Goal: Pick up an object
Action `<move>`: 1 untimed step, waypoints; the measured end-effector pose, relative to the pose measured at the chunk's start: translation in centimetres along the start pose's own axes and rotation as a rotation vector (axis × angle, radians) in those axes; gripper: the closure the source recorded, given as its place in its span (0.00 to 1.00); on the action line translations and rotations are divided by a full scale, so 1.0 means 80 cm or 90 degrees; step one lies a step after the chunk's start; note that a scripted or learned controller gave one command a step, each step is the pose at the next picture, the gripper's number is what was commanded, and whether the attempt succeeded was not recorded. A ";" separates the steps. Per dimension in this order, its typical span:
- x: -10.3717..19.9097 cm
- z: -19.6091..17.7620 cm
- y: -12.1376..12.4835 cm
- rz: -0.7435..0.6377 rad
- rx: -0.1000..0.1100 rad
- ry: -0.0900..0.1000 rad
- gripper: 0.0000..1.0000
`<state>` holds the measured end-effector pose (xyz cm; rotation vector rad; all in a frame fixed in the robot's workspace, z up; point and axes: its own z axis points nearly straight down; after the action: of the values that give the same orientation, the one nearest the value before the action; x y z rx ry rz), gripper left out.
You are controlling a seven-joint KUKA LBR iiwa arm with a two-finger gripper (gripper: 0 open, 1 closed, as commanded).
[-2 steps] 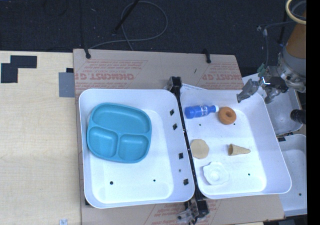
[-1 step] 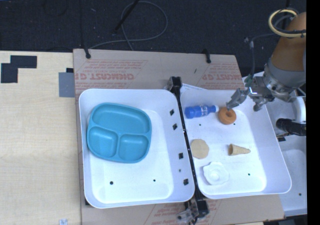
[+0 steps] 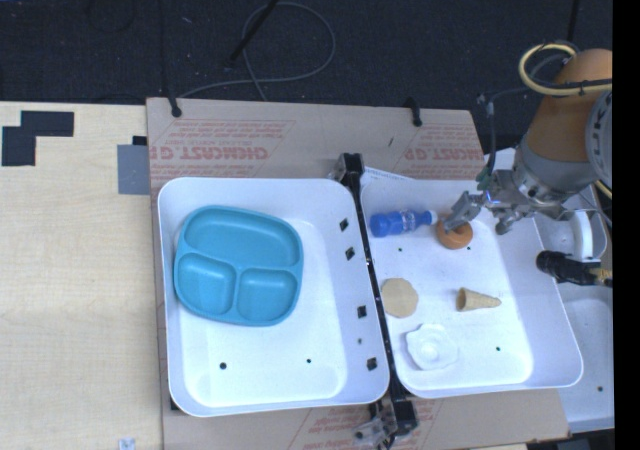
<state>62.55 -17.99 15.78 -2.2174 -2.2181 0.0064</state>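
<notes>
From the overhead camera I see two white bins on a cardboard sheet (image 3: pixel 300 133) laid over a pale wood bench (image 3: pixel 70 268); beyond it, dark carpet (image 3: pixel 400 18) with loose cables (image 3: pixel 285 33). The left bin (image 3: pixel 260 368) holds a blue tray (image 3: pixel 238 265). The right bin (image 3: pixel 530 338) holds a blue bottle (image 3: pixel 401 223) at the far left, an orange knob (image 3: pixel 454 234), a tan disc (image 3: pixel 399 297), a cone (image 3: pixel 479 300) and a white lump (image 3: pixel 432 347). My gripper (image 3: pixel 482 210) hangs spread just right of the knob, pinching nothing.
</notes>
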 end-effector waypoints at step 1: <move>-0.003 0.056 0.003 0.000 0.000 0.000 0.00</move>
<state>62.80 -18.26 11.31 -2.2177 -2.2177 0.0058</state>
